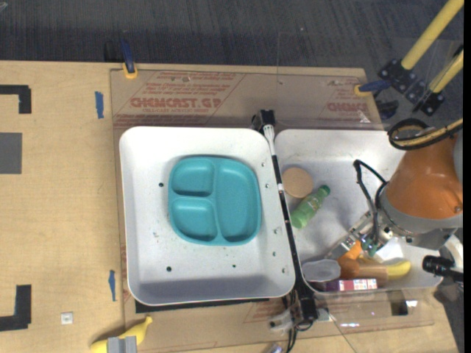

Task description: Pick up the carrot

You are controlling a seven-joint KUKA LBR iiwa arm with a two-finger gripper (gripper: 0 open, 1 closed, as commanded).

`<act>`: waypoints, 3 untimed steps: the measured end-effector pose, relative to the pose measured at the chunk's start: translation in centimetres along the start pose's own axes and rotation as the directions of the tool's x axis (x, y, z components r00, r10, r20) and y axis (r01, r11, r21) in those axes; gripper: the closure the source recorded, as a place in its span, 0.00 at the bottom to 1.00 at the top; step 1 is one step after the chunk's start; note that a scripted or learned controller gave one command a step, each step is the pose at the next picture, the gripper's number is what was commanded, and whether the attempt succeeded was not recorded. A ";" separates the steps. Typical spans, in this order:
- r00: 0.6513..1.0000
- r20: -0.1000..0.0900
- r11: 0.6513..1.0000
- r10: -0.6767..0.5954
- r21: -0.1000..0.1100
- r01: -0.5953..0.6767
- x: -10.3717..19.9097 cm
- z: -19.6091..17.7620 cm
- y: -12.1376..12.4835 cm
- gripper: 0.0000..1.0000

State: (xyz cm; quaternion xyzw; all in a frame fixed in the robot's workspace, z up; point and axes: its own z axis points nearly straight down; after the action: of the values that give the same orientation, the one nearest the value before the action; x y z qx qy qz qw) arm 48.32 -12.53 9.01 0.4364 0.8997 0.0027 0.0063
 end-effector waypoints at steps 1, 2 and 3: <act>1.000 0.020 1.000 0.005 -0.012 -0.005 -0.5 -1.2 0.3 1.00; 0.949 -0.001 0.949 0.316 0.006 -0.316 1.6 -12.6 5.6 1.00; 0.949 -0.002 0.949 0.316 0.008 -0.316 1.6 -12.5 5.5 0.00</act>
State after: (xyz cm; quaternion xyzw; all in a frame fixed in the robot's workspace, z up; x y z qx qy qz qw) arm 51.47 -7.88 21.53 0.5750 0.8182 0.0008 0.0025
